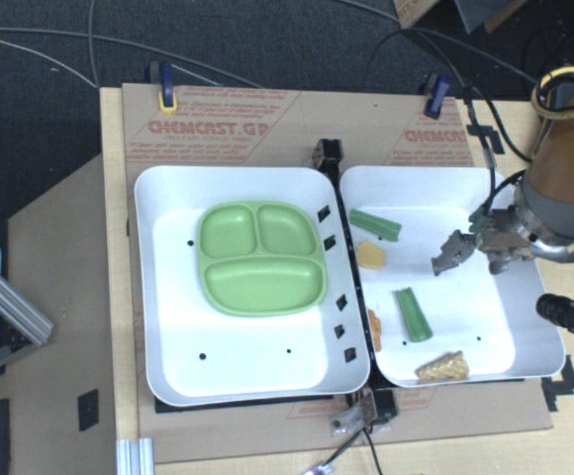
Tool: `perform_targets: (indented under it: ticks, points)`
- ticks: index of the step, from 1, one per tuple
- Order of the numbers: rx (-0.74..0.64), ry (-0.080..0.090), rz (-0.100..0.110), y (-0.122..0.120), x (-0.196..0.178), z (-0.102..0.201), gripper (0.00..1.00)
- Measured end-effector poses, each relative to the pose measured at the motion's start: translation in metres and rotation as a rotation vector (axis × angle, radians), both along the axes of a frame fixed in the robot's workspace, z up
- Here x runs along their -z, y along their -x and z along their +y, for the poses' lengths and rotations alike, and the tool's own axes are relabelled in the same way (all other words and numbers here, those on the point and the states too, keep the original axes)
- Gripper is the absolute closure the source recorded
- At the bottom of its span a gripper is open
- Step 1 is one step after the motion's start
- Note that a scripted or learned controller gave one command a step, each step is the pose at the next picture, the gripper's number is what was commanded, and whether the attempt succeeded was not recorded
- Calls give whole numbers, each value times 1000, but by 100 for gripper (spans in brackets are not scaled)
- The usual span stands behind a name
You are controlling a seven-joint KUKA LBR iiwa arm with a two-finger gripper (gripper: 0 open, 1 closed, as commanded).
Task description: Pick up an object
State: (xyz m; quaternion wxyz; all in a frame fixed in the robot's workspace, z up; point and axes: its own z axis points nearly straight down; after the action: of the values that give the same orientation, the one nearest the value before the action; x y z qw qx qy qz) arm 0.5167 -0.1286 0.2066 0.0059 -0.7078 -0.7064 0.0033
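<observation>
Green plastic marks the landmark: a divided plate [261, 257] lies flat in the left bin [168, 364], and nothing about it suggests it has been touched. Right of the plate, past the ridge where the two bins meet, the right bin [525, 359] carries the loose pieces. Nearest the plate is a small yellow-orange piece [370, 255] by the bin's left wall, with a green stick [375, 225] just beyond it, farther from the camera. Farther right of the plate a second green stick [413, 315] lies near the bin's middle, and a tan crumbly lump [442, 366] sits at the near rim. A thin orange sliver [374, 330] rests against the dividing wall.

All of these lie on the bin floor, so I judge the pick not yet made; choosing, descending and closing all remain.

Farthest right of the plate, the gripper [455, 253] hangs over the right bin, the arm reaching in with its wrist angled toward the plate. Nothing shows between the fingers; whether they are spread or closed I cannot tell.
</observation>
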Motion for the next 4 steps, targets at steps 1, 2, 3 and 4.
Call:
perform_targets:
  ticks: [1,2,3,4]
  points:
    - [-3,2,-11,-3,-5,0,0]
    - [-1,1,-5,3,51,-8,0]
    - [-1,0,-5,14,106,-12,0]
    - [-1,2,-13,13,120,-12,0]
